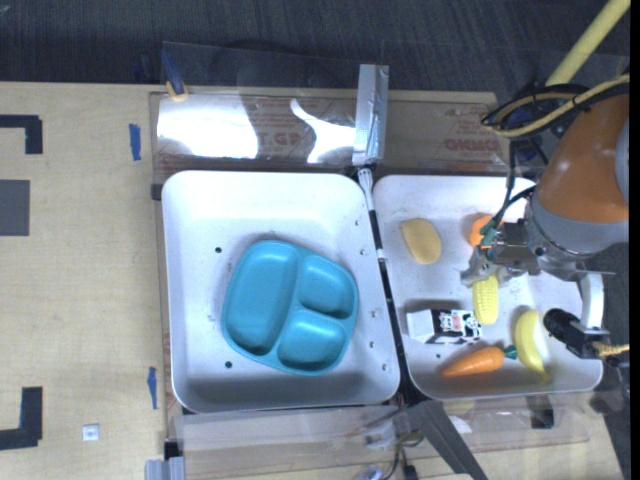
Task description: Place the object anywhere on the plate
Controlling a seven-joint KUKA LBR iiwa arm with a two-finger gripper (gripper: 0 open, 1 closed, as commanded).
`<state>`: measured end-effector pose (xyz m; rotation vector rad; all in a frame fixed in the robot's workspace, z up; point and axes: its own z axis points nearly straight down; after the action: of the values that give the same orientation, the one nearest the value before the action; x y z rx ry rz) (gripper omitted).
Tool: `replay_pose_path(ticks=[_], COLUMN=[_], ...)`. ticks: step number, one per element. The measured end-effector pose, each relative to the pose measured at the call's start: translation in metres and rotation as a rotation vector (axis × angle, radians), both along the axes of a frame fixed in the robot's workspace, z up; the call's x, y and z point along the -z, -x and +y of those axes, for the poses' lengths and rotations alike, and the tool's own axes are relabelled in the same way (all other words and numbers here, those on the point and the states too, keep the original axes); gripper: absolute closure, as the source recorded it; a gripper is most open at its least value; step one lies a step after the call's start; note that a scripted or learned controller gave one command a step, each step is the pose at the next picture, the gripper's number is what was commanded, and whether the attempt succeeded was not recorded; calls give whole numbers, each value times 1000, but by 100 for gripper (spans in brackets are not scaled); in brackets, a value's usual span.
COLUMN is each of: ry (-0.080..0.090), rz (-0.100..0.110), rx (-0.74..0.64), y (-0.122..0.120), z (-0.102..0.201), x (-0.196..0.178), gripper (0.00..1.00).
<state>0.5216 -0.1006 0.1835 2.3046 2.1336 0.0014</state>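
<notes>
One corn cob (pixel 486 299), upright (lengthwise up-frame), under gripper (pixel 490 264)

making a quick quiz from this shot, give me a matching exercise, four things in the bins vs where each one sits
Things:
1. blue plate
2. carrot
3. corn cob
4. pale yellow potato

Places:
A. top left of the right bin
B. just under the arm's wrist, right bin
C. left bin
D. front edge of the right bin

Pairs: 1-C, 2-D, 3-B, 4-A
</notes>
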Motion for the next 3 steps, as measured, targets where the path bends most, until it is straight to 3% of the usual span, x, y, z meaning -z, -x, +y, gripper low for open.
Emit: replay_pose_path(ticks=[1,2,3], ry=[-2,-3,-1], rz=[5,3,0], rx=[-323,-432,-444], y=[2,38,-9], z=[-15,50,122], x=[22,-1,-3], gripper=[100,100,100])
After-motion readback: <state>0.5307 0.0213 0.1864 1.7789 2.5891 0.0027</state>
